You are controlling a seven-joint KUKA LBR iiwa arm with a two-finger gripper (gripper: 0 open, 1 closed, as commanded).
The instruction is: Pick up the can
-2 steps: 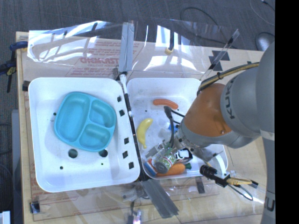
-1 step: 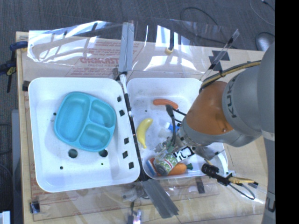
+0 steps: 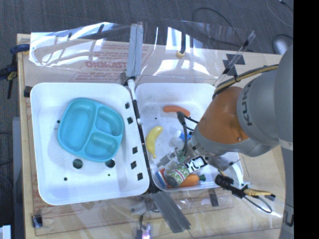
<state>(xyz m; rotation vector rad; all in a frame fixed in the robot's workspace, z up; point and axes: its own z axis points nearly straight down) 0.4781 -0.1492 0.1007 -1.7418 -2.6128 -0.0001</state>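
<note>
A small green-labelled metal can [image 3: 176, 174] lies on its side near the front edge of the right shallow white bin [image 3: 149, 97], touching an orange carrot [image 3: 190, 181]. The grey arm's end effector [image 3: 185, 157] hovers just above and behind it; its opening cannot be made out.

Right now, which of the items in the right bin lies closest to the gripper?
The can, green-labelled and lying on its side beside the gripper. The banana and sausage lie farther up the bin.

Grey KUKA arm [image 3: 271, 108], rounded orange band [image 3: 222, 121] above the wrist, dark lettering on grey casing, black cables trailing alongside
</note>
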